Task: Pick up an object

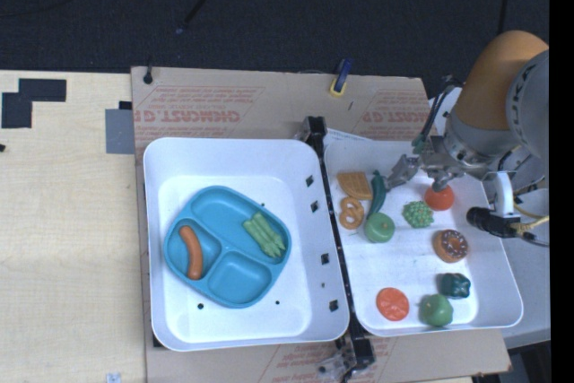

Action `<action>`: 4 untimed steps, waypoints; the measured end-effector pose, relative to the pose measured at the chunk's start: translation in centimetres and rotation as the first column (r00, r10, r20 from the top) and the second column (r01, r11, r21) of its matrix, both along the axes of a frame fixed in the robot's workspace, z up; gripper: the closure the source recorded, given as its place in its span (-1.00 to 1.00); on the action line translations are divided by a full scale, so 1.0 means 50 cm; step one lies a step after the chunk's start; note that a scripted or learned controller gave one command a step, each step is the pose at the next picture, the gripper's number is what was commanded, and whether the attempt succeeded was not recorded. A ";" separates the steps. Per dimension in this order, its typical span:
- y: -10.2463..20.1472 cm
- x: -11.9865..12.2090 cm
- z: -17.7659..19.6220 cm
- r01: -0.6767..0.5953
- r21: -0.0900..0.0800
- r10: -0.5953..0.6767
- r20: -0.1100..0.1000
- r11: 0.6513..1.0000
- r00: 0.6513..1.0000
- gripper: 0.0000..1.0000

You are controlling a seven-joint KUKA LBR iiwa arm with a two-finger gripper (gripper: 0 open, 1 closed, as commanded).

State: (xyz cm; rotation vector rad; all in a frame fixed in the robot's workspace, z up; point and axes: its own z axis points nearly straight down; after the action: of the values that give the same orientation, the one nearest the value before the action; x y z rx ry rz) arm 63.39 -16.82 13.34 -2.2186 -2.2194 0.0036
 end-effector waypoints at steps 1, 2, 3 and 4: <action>0.008 0.003 -0.093 -0.003 0.002 0.003 0.004 1.000 1.000 -1.00; 0.007 0.001 -0.072 -0.003 0.002 0.003 0.001 1.000 1.000 1.00; 0.011 -0.015 0.023 0.002 -0.001 -0.002 0.006 1.000 1.000 1.00; 0.019 -0.005 0.146 0.000 -0.001 0.000 0.008 1.000 1.000 1.00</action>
State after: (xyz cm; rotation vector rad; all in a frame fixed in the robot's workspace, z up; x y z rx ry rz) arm 63.16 -15.85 20.63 -2.2228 -2.2240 -0.0037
